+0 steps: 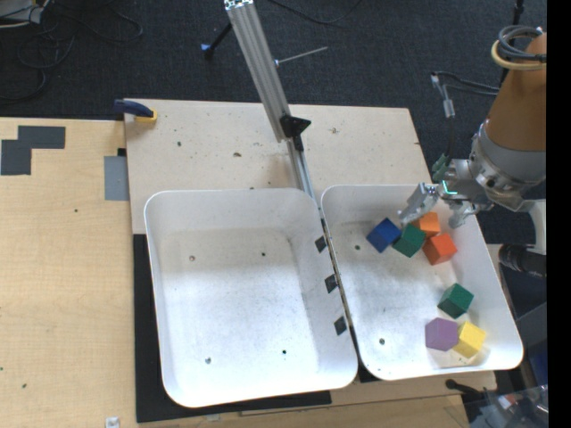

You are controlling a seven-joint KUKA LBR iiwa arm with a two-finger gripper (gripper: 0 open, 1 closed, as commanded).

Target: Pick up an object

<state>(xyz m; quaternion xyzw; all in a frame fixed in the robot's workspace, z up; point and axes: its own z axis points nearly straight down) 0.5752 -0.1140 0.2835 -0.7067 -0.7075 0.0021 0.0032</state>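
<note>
Down in the right bin (500, 350) hangs the gripper (437, 210), its two pale fingers spread apart on either side of a small orange cube (430, 223) near the bin's far wall. Whether the fingers actually press on that cube cannot be told; it sits in the gap between them, and no object is clearly lifted.

Just to the gripper's left lies a blue cube (384, 234), and touching that, right under the fingers, a dark green cube (410, 242). A larger orange-red cube (440, 248) rests just below the gripper, against the small orange one. Further toward the camera sits a second green cube (456, 300), apart from the cluster, and beyond it, in the bin's near corner, a purple cube (441, 333) and a yellow cube (471, 338) touch each other.

That makes seven cubes: two green, two orange, one each of blue, purple and yellow.

The left bin (178, 239), well to the gripper's left, shows bare white floor with dark specks. In the right bin, the floor left of the cubes lies open toward the shared wall.
</note>
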